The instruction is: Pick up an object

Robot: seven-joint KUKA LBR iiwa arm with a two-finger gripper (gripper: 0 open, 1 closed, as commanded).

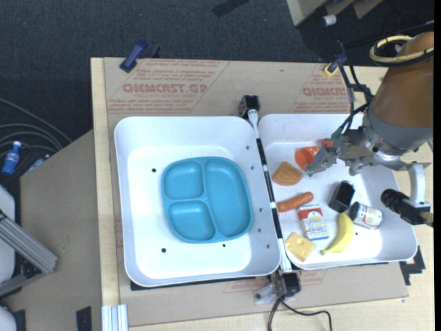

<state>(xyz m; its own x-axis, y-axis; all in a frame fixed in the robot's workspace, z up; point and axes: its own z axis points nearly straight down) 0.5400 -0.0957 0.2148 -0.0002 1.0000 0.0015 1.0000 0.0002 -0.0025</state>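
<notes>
Cheese wedge beside banana.

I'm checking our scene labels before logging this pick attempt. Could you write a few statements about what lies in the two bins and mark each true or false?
1. The blue three-compartment plastic plate lies in the left white bin. True.
2. The yellow banana lies on the blue plate. False: it lies in the right white bin, near its front edge.
3. The reddish sausage lies between the tan bread-like piece and the small red-and-white carton. True.
4. The tool hangs over the left bin. False: it is over the right bin, beside the orange-red item.
</notes>
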